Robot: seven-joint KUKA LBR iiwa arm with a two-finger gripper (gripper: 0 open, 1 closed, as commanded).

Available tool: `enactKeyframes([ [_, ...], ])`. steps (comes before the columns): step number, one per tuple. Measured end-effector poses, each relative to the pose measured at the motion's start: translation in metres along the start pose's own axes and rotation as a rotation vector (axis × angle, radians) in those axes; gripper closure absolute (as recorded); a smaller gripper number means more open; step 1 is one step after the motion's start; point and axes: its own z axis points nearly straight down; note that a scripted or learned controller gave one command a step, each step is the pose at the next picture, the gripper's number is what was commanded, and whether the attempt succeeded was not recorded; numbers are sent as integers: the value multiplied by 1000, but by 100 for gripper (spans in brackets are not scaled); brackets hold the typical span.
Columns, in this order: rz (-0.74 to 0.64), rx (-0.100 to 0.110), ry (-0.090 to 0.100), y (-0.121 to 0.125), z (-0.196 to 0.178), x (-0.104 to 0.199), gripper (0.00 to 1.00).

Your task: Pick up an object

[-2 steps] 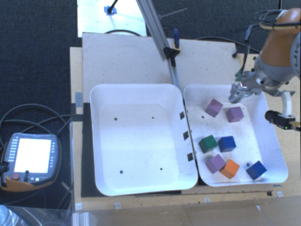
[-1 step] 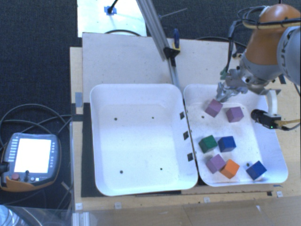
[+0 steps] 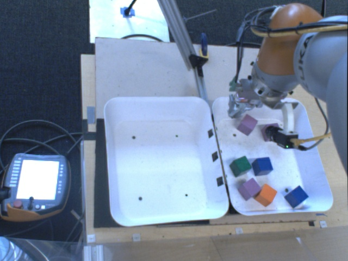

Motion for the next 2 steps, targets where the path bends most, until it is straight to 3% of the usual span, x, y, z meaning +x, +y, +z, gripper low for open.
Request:
enactKeyframes([
  [2,0,1,0,-4,12,104,100],
])
